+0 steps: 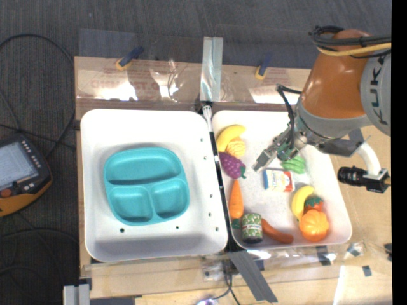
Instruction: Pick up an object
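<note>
Arm: the grey arm (343, 88) with its orange band reaches in from the right, over the upper right part of the right bin.
Pincer: the pincer (272, 154) hangs over the middle of the right bin, fingers pointing down and to the left; they look parted, with nothing seen between them.
Right bin: the right bin (340, 199) is white and shallow and holds a scatter of toy foods.
Yellow pieces: a banana (230, 133) lies at the bin's upper left, with a yellow corn-like piece (236, 148) touching just below it.
Grapes: a purple grape bunch (231, 165) sits just below the corn-like piece, near the bin's left wall.
Carrot: an orange carrot (236, 199) lies upright along the left wall.
Can: a small green can (251, 227) stands at the bin's lower edge, beside a reddish sausage-like piece (276, 232).
Carton: a small white carton (278, 180) lies below the pincer, just beside a green item (294, 164).
Lower right: an orange pumpkin (313, 225) sits against a yellow fruit (301, 201).
Left bin: the left bin (95, 170) holds a teal divided tray (147, 184).
Bench: the bench (92, 78) carries both bins side by side.
</note>
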`<state>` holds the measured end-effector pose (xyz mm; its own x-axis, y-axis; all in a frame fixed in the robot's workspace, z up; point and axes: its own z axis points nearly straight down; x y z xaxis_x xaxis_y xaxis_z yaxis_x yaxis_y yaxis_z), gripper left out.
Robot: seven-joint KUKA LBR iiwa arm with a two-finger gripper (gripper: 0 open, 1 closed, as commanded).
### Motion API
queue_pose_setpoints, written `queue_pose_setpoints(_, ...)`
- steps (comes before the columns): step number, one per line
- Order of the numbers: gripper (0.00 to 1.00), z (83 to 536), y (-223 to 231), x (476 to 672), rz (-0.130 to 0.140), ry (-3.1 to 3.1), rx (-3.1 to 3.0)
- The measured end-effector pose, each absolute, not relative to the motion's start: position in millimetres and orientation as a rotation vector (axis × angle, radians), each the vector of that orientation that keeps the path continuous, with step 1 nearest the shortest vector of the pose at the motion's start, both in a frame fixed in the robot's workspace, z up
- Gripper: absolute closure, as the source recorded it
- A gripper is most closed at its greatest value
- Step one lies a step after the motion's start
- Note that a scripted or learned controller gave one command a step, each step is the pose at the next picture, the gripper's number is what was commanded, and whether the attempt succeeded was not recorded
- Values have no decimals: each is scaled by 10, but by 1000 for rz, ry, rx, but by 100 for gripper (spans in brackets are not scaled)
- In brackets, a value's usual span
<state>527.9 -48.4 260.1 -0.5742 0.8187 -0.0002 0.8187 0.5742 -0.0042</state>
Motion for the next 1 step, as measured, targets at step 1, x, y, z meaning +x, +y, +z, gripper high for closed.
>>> queue_pose_setpoints(1,100,2408,-1011,5642,8,-2640,-1701)
